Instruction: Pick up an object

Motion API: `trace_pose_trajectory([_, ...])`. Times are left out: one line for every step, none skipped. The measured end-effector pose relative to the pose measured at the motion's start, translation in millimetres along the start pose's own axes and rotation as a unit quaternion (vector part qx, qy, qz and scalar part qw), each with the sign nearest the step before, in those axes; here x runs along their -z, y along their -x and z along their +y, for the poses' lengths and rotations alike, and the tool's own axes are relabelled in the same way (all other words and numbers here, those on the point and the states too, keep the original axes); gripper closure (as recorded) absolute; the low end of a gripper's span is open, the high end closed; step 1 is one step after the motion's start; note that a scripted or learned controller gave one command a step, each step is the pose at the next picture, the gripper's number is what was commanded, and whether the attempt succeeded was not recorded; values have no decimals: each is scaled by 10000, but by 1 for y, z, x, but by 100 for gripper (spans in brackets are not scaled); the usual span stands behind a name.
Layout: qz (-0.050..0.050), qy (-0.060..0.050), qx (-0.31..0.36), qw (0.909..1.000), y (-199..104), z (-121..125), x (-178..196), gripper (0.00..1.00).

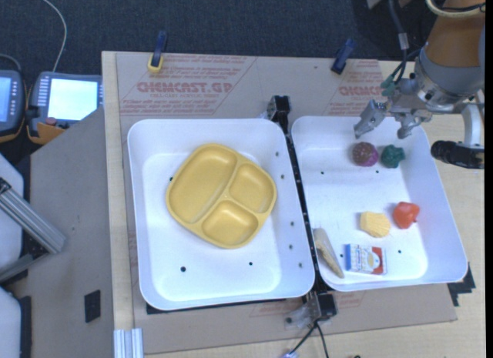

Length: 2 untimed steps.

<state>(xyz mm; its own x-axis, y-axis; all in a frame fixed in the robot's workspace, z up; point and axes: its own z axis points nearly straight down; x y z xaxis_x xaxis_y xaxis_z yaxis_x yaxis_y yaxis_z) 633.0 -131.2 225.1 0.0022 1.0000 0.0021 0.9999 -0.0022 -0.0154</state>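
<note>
Two white bins sat side by side as the gripper hung open over the right bin, nothing between its fingers.

Just below the fingers lay a purple ball beside a green object. Nearer the front were a red piece, a yellow piece, a small printed box and a tan wedge. A yellow divided plate filled the left bin.
</note>
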Motion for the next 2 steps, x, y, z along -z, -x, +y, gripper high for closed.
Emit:
trace_pose_trajectory([-10,72,11,10000,0,3,8,0])
trace_pose_trajectory([-1,36,19,10000,-10,3,-49,0])
